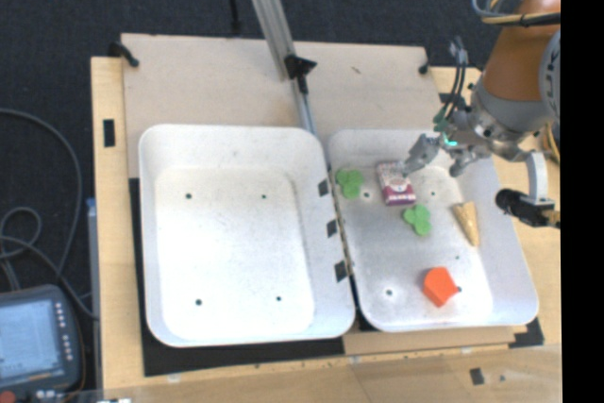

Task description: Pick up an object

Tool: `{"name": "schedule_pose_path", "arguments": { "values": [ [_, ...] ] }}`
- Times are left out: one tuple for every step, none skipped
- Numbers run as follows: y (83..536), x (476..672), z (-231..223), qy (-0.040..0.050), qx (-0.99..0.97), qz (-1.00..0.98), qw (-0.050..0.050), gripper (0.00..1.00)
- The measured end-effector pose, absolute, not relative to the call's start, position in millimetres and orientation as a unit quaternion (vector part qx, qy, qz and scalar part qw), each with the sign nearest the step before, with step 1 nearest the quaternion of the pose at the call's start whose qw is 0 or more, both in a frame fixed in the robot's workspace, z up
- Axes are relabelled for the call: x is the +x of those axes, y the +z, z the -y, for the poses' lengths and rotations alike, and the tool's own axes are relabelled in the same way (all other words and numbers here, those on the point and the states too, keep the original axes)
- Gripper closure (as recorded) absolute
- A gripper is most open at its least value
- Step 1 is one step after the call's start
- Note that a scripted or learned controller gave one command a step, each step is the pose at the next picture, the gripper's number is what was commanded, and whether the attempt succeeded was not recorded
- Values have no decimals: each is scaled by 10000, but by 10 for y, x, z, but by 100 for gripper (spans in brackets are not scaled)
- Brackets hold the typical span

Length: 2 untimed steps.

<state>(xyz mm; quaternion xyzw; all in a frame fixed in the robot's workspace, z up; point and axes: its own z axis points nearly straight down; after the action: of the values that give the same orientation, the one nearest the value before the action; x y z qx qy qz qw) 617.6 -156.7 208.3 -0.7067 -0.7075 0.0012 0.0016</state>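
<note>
From the camera view, the arm (514, 61) reached in from the right over the far part of the right bin (500, 293). Its gripper (436, 156) hung spread and empty, one finger close above the small pink-and-white box (395, 185). Around that box lay two green pieces (350, 183) (417, 220), a tan cone (466, 222) to the right, and an orange block (439, 286) nearer. The left bin (156, 156) sat alongside. The step looked like the approach; next the gripper would need to drop astride the box and clench.
</note>
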Motion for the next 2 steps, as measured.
{"name": "schedule_pose_path", "arguments": {
  "values": [
    [2113,6186,1569,0,-7062,7080,-7,0],
    [1483,6193,1564,21,-7071,7071,13,0]
  ]
}}
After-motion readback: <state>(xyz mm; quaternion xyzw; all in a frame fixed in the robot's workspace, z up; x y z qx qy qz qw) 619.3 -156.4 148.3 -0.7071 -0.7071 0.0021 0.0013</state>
